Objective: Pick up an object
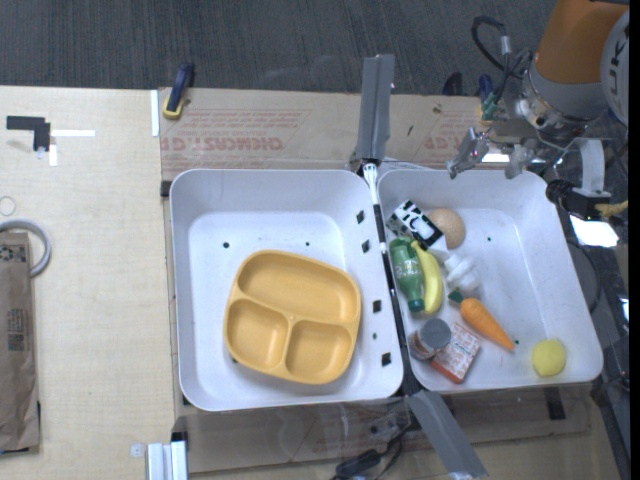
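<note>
Hand (490, 157) spread, metallic, above glossy white bin (545, 268); tapered carrot (486, 324).

In the right bin (520, 223), you have bare floor toward 3 o'clock; items crowd its 9 o'clock wall.

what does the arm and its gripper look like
The grey arm has a rounded orange band above the wrist. Black cables loop beside it. Below sits a silver-grey metal two-finger gripper with angular brackets.
</note>
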You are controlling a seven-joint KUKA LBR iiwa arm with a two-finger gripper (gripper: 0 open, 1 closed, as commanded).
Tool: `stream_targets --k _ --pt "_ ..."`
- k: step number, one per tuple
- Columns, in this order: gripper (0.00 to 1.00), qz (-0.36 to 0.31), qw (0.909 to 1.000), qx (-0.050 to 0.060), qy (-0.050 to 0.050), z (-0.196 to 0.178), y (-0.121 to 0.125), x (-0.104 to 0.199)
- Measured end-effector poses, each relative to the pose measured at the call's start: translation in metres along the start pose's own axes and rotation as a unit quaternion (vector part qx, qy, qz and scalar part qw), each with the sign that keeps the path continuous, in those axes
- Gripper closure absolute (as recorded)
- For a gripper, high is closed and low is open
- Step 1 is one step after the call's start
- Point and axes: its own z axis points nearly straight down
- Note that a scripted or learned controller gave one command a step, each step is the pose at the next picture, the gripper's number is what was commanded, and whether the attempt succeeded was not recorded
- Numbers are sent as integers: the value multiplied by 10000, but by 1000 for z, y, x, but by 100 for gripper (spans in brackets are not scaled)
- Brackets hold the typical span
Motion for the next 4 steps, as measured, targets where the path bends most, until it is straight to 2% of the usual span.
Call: stream_targets --k 1,2,3,4 --pt "0 596 9982 7 1 59 -58 -10" --pt "0 445 9990 7 6 19 -113 -11" --pt "0 936 9956 14 5 42 -147 11" --pt "0 -25 10000 1 9 155 -169 5"
